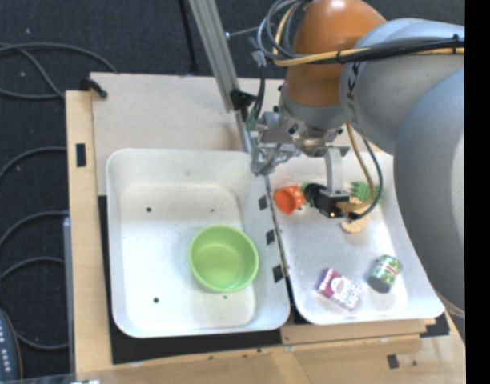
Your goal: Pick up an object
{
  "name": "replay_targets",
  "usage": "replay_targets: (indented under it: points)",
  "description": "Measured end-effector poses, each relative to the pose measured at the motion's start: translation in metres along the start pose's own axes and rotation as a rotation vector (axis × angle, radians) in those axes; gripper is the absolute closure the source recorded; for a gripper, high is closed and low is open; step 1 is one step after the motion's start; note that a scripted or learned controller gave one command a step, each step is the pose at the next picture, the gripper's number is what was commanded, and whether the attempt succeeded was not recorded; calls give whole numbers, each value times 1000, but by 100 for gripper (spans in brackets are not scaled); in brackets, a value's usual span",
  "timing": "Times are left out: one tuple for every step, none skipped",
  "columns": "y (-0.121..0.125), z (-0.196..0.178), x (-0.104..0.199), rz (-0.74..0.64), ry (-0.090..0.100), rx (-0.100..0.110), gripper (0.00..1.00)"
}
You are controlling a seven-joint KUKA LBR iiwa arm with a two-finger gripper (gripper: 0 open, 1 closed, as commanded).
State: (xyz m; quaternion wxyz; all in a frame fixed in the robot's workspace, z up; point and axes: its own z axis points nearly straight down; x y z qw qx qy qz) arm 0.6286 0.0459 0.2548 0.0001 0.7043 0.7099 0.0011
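While the claw (265, 160) is hanging over the left rim of the right bin (305, 246), toward the far edge of the counter (165, 110) (open or closed, I cannot tell), the orange toy (288, 200) is lying just beside it inside that bin, close against the same wall. Descending from here, the claw is risking catching the rim instead of the toy, and such a small rounded piece is likely sliding away under an off-centre pinch.

Green bowl (223, 258) upright in left bin's (141, 238) near half, orange toy (288, 199) far-left in right bin (309, 246), pink box (339, 288) and small green can (384, 272) near-right.
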Motion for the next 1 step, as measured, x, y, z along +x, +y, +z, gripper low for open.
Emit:
replay_targets:
  points:
    - [18,7,42,1,-1,0,100]
